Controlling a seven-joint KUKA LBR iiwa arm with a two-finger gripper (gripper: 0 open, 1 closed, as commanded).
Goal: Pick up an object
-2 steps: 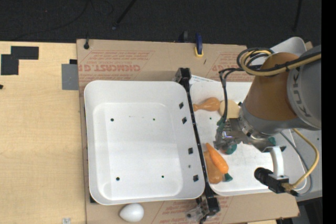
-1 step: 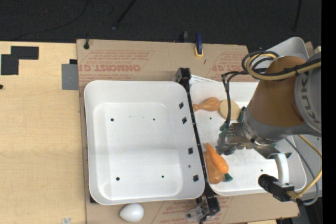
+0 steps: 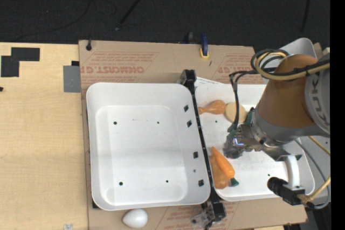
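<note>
In the right bin point(image 3: 259, 191) lie an orange carrot point(image 3: 222, 165) with a green stub near the front left corner, a tan chicken-leg shape point(image 3: 213, 108) toward the back, and a pale egg-like piece point(image 3: 232, 112) beside it. My gripper point(image 3: 235, 146) hangs low over the right bin, just right of and above the carrot's upper end. The wrist hides most of it, and nothing shows between its fingers.
The left bin point(image 3: 102, 116) sits beside the right one, split from it by a black divider point(image 3: 195, 132). A white egg point(image 3: 135, 218) lies on the cardboard outside the left bin's front edge. The arm's bulk covers the right bin's right side.
</note>
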